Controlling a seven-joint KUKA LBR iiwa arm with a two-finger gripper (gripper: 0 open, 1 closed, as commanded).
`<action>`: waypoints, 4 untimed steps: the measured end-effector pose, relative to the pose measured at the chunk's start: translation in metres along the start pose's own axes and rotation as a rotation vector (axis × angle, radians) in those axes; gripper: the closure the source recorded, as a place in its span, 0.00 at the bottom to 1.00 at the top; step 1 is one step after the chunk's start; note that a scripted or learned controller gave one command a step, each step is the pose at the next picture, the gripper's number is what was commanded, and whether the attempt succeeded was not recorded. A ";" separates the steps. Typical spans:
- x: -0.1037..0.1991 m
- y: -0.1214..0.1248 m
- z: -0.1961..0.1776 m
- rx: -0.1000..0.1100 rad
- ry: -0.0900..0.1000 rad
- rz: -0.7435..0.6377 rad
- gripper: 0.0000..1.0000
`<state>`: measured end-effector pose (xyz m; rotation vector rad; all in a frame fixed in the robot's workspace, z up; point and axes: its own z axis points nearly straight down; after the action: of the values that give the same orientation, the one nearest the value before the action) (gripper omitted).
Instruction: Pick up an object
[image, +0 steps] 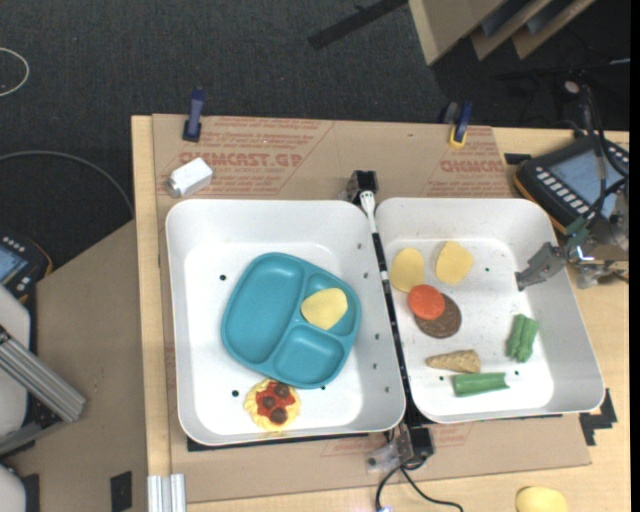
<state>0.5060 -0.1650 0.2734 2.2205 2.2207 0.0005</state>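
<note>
1. So far nothing is lifted: the claw hangs at the right bin's upper right edge, and I cannot tell how it is set; no object sits in it.
2. Every candidate lies left of or below the claw. Closest are the green piece, below and just left, and the yellow piece, level with it and further left.
3. Further left again sit a second yellow piece, a red-orange round resting on a brown disc, then lower down a tan wedge and a green stick.
4. Well to the claw's left, the left bin holds a teal plate with a yellow item in one compartment, and a small pizza just beside the plate's lower edge.
5. Still to do, I judge: choose, descend, close, lift.
</note>
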 end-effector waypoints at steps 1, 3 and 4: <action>0.000 0.001 -0.011 -0.003 -0.001 -0.001 1.00; 0.074 0.048 0.035 0.005 0.000 0.001 1.00; 0.115 -0.006 0.024 0.006 0.004 -0.003 1.00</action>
<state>0.5001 -0.0498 0.2489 2.2218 2.2287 -0.0020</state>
